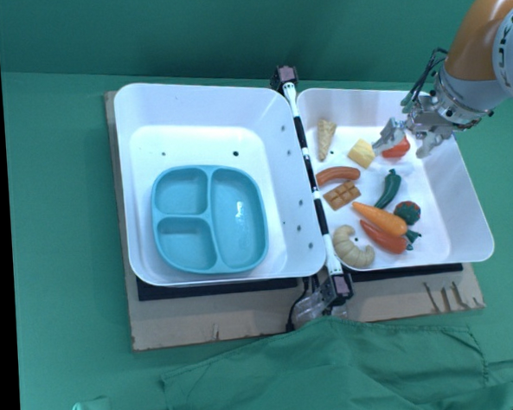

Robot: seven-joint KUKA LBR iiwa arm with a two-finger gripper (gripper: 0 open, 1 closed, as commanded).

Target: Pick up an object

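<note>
I am hovering my gripper [407, 139] over the tomato [397, 150], fingers spread either side, nothing clamped. I am judging it the nearest, least crowded pick in the right bin [464, 204]

A green-covered bench [58, 212] carries a flat sheet of brown cardboard [203, 329], with a dark mat [210, 288] showing at its near edge under two shallow white bins. The left bin [198, 104] and right bin [465, 222] sit side by side, touching along a shared middle edge. A rumpled green cloth [336, 372] lies at the bench's near side, overlapping the cardboard.
</note>
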